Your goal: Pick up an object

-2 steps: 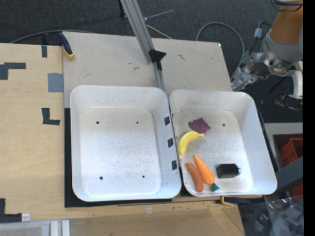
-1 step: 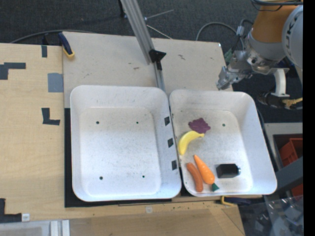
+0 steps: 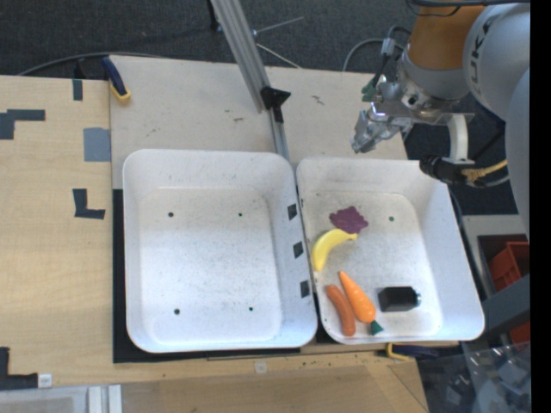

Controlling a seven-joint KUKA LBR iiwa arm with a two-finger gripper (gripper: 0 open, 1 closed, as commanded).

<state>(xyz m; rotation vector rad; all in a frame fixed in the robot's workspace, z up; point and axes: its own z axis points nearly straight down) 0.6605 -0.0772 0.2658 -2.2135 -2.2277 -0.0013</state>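
The bench (image 3: 198,119) carries two shallow white bins side by side. The left bin (image 3: 138,231) sits toward the bench's left half, and the right bin (image 3: 430,213) holds all the loose things.

The arm (image 3: 482,33) comes in from the right, and its gripper (image 3: 372,136) hangs just outside the far edge of the right bin, near that bin's far left corner. Whether the gripper is spread or pressed together I cannot tell; it reads as a blurred grey cluster, and nothing can be seen between its tips.

Every candidate lies on the near side of the gripper, down into the bin. Closest is a flat purple piece (image 3: 349,220), near the bin's middle. Just beside it, toward the left wall, lies a yellow banana (image 3: 330,246), curved, its long axis running slantwise from that wall toward the middle. Nearer the front edge are two orange carrots (image 3: 356,296), side by side and almost touching, both lying slantwise toward the front edge. A small black block (image 3: 399,298) sits just right of them.

No brand, label or writing is legible on anything.
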